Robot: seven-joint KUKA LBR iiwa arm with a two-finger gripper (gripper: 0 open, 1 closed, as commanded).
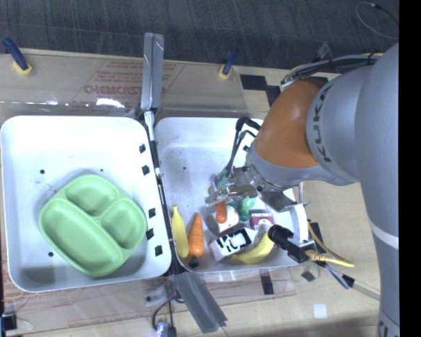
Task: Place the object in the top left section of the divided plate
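The grey KUKA arm [351,118] leans over the right bin [196,139], its claw [228,188] low above a cluster of toy food — whether the claw grips anything cannot be told. Below the claw lie a carrot [196,236], 2 bananas [178,232] and a black-and-white carton [231,242]. The green divided plate [92,223] sits in the left bin [28,146], left of the claw.

The arm [351,125] at the frame's right was bulky matte grey, with a rounded orange band and dark "KUKA" lettering
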